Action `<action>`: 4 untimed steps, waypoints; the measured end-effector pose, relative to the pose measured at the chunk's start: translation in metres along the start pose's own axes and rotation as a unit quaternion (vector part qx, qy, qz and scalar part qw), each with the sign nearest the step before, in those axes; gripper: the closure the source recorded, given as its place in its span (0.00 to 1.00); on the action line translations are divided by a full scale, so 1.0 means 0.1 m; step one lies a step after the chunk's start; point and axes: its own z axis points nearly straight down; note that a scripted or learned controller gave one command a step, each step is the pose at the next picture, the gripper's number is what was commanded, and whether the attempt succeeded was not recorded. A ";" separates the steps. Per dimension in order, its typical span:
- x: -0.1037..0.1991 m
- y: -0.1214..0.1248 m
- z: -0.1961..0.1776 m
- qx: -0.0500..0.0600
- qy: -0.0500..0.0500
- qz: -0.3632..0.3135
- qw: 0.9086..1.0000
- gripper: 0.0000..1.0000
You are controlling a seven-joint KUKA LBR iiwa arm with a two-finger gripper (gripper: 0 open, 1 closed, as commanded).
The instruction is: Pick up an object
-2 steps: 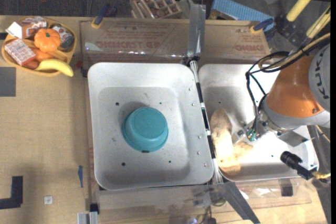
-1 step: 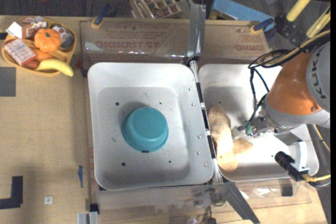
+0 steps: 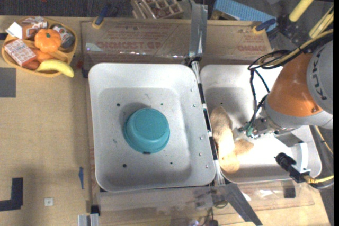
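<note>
Grey and orange, the arm reaches from the right over the right bin, and its gripper hangs low near the bin's middle, beside a pale tan, bread-like object that lies along the bin's left wall. The step in hand looks like the approach for a grasp: the gripper sits just to the right of the tan lump, perhaps touching its near end, though the blur there makes contact uncertain. How the gripper is set cannot be told from this slanted view, and nothing is seen gripped by it. The next move likely calls for settling down over the tan object, closing on it, then lifting straight up. Further out, the left bin holds an upturned teal bowl near its centre. Well apart, on the bench's far left corner, a basket carries toy fruit, a banana among it.
</note>
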 end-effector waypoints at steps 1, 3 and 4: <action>0.01 -0.01 0.00 0.001 0.002 0.039 0.999 0.00; -0.55 0.38 -0.61 0.005 0.003 -0.026 1.000 0.00; -0.57 0.17 0.00 0.000 0.002 -0.071 0.997 0.00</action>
